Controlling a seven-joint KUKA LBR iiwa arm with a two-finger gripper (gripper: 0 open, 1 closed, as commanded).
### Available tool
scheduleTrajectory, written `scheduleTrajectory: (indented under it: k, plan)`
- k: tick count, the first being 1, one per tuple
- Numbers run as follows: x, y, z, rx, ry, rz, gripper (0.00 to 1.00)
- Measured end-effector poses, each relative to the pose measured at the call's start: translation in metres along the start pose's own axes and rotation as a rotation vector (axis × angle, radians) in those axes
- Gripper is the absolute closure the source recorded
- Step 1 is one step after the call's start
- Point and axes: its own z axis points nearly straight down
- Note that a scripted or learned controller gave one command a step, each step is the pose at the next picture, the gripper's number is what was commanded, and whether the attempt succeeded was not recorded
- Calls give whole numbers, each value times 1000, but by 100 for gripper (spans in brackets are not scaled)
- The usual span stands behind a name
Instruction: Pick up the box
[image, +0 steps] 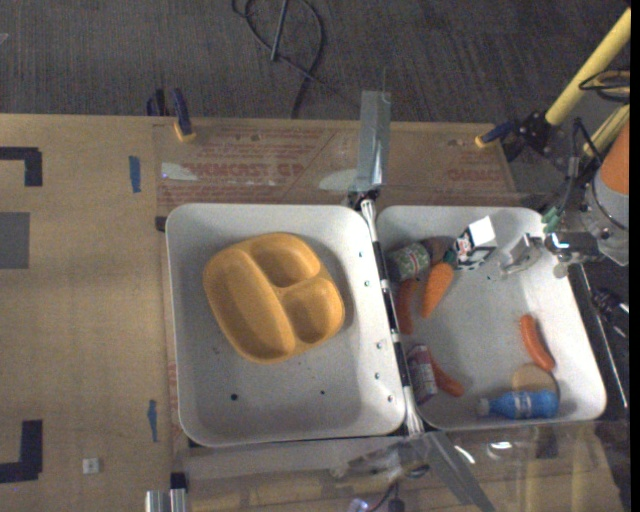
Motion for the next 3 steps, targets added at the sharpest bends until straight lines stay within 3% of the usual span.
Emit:
scheduleTrajectory:
  k: [1,2,3]
  plan:
    - [-22,-2,122,-8,-5,-722,0]
    - [-37,-61,112,-3,-1,-795,0]
    - [51,-35,123,-9,-3,-636,0]
